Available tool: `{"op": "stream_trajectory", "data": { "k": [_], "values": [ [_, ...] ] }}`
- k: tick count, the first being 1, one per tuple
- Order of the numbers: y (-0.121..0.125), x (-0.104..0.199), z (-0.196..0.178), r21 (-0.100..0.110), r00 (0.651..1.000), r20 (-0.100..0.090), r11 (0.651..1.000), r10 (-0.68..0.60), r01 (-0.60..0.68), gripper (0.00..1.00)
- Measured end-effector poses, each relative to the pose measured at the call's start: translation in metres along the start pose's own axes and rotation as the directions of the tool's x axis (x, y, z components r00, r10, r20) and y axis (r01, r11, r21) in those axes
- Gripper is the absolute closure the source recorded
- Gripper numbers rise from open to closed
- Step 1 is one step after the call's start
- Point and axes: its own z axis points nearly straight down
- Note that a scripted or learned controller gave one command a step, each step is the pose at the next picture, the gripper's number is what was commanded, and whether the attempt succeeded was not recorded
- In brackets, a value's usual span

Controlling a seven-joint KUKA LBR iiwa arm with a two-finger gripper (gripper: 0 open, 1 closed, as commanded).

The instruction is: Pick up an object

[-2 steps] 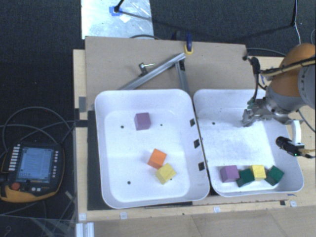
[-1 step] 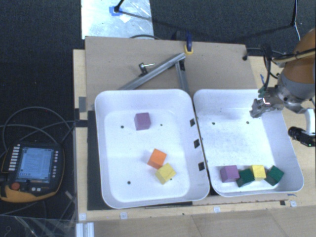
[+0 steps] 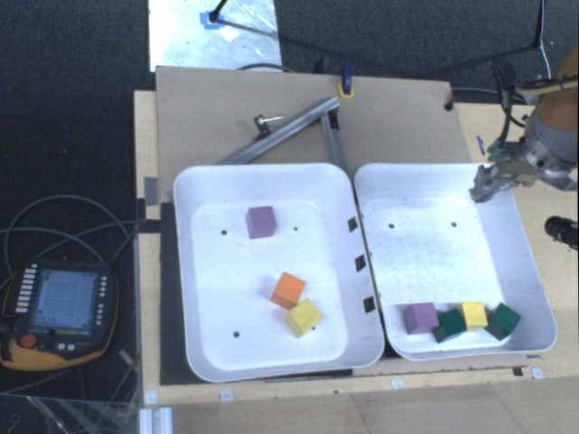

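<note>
The left bin (image 3: 199,197) holds a purple cube (image 3: 261,221) near its back, with an orange cube (image 3: 289,289) and a yellow cube (image 3: 303,317) touching each other toward the front. Along the front wall of the right bin (image 3: 534,269) sit a purple cube (image 3: 420,317), a dark green cube (image 3: 448,325), a yellow cube (image 3: 474,314) and another green cube (image 3: 503,320) in a row. My gripper (image 3: 484,188) hangs over the right bin's back right corner, far from all the cubes, with nothing seen between its fingers.
A metal bar (image 3: 280,132) lies slanted on the brown board behind the left bin. A teach pendant (image 3: 59,310) with cables rests on the floor at the left. Black clips (image 3: 359,262) sit along the seam between the bins.
</note>
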Motion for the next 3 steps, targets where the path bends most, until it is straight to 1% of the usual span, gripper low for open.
{"op": "stream_trajectory", "data": {
  "k": [1,2,3],
  "values": [
    [-0.015,0.05,-0.014,0.005,1.0,-0.004,1.0,-0.005,0.005,1.0],
    [-0.02,0.106,-0.018,0.006,1.0,-0.005,1.0,-0.006,0.006,1.0],
    [-0.037,0.16,-0.008,0.009,1.0,-0.005,1.0,-0.006,0.006,1.0]
  ]
}}
